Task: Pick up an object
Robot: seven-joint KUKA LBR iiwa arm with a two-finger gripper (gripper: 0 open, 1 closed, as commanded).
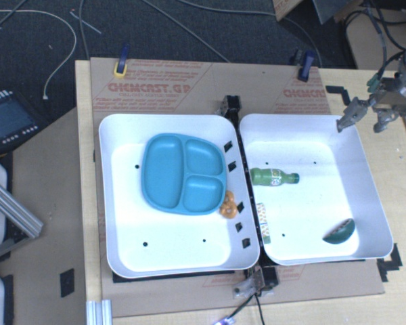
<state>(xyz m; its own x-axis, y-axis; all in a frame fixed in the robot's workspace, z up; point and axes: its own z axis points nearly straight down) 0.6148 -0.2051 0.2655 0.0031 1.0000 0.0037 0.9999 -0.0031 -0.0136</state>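
The pincer (365, 117) hangs released over the right bin's (372, 202) far corner, holding nothing: still the approach step. The green bottle (274, 177) lies well below-left; next it must descend there.

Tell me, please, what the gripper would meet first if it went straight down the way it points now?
Probably the right bin's far right rim or the bare floor just inside; the gripper hangs open above that corner, far from the green bottle. Depth is unclear.
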